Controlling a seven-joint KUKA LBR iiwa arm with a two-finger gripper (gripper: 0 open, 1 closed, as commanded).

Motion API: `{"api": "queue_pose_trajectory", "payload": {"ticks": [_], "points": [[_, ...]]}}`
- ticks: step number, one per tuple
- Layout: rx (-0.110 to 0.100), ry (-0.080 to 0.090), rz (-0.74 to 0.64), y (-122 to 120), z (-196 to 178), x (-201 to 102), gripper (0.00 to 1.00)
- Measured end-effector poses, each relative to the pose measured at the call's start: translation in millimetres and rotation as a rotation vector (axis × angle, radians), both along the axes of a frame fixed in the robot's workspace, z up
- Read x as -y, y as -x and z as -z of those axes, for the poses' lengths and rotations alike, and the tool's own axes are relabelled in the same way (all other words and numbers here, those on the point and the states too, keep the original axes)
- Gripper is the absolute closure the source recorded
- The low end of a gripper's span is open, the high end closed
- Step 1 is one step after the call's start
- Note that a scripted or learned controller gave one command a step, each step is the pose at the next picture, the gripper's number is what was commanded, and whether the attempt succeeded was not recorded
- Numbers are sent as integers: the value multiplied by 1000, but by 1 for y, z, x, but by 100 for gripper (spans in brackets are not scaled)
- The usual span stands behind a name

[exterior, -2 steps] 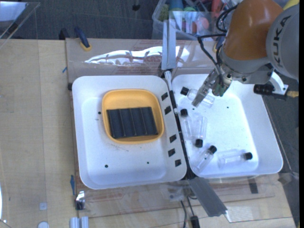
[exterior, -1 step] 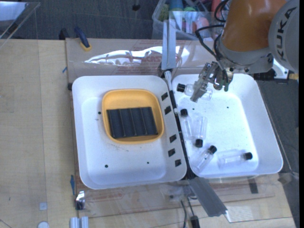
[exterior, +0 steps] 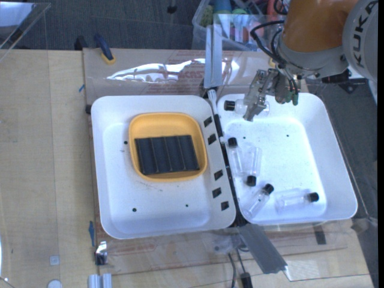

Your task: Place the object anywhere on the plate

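Right bin [exterior: 336, 179]: vials [exterior: 252, 167] lie below gripper [exterior: 255, 110] (apart).

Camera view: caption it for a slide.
Gripper over the right bin of clear vials; yellow plate in the left bin.

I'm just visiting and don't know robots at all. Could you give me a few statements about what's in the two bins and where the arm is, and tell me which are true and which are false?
1. A yellow plate sits in the left bin. True.
2. The plate holds a round red ball. False: a dark ribbed slab lies on it.
3. Several clear vials with black caps lie in the right bin. True.
4. The gripper hangs over the plate. False: it is over the far part of the right bin.
5. One vial lies near the gripper, apart from the others. True.
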State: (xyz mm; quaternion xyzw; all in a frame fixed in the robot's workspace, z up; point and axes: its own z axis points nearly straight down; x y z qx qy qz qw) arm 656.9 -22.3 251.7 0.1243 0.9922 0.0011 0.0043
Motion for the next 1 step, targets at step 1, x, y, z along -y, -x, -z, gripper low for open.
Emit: {"api": "queue_pose_trajectory", "payload": {"ticks": [1], "points": [[2, 3, -288, 15, -75, 43, 100]]}}
